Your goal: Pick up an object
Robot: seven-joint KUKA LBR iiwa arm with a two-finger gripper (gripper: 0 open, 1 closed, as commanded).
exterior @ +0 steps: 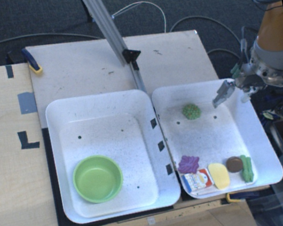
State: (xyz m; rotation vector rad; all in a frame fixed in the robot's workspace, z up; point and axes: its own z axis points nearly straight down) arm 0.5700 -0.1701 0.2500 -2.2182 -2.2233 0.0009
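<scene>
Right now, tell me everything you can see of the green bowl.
The green bowl is round, plain lime green and looks like smooth plastic. It stands upright, mouth up, with nothing visible inside. It sits in the near left corner of the left bin, resting on the bin floor close to its walls, apart from everything else.

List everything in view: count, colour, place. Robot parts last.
bins: 2, white, side by side on the bench
bowl: 1, green, left bin, near-left corner
green ball: 1, green, right bin, far half
purple toy: 1, purple, right bin, near edge
packet: 1, white and red, right bin, near edge
yellow piece: 1, yellow, right of the packet
brown piece: 1, brown, right of the yellow piece
green piece: 1, green, right bin, near-right corner
clamp: 1, blue and yellow, bench far-left corner
gripper: 1, grey, above the right bin's far-right edge
</scene>
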